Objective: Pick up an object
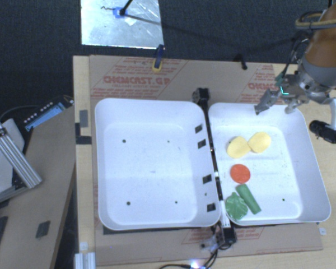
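Note:
The right bin (302, 167) holds two yellow pieces side by side, one at left (238, 147) and one at right (260, 142). Below them lies a round orange-red piece (240, 173). A green stick (248, 198) and a green leafy piece (236, 207) lie near the bin's front left corner. My gripper (278, 105) hangs over the far edge of the right bin, above and to the right of the yellow pieces. Its two fingers are spread apart with nothing between them.
The left bin (151, 161) sits beside the right one, joined by a black clipped divider (210, 150). Brown cardboard (134, 77) lies under both bins. A shiny metal sheet (122, 15) is at the back left, and aluminium framing (11, 156) at the far left.

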`<state>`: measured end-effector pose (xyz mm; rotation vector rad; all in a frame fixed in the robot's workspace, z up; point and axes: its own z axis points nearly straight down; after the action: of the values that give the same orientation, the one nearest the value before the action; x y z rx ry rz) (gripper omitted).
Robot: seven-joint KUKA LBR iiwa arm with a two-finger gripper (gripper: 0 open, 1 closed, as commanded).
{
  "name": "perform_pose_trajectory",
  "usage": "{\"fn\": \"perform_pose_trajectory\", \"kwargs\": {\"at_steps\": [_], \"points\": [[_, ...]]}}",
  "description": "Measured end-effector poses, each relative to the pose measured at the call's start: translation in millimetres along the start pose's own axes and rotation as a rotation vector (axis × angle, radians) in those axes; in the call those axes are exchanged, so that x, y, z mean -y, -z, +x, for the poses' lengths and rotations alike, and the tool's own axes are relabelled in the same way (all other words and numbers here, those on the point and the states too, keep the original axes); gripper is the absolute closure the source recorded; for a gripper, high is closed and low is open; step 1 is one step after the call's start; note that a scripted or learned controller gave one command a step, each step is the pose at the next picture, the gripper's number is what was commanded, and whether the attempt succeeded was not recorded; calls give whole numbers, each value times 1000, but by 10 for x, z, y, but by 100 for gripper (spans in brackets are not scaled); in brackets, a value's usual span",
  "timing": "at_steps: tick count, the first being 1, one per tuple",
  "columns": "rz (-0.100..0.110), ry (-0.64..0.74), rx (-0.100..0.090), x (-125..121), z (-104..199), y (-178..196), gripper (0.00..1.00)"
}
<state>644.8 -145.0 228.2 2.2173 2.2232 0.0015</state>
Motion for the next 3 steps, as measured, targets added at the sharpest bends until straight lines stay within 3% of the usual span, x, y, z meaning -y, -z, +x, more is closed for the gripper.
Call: {"fn": "perform_pose_trajectory", "kwargs": {"at_steps": [1, 2, 3], "points": [[-4, 3, 0, -11, 2, 116, 100], [-19, 11, -1, -265, 779, 1519, 100], [-5, 10, -4, -215, 1546, 1790, 100]]}}
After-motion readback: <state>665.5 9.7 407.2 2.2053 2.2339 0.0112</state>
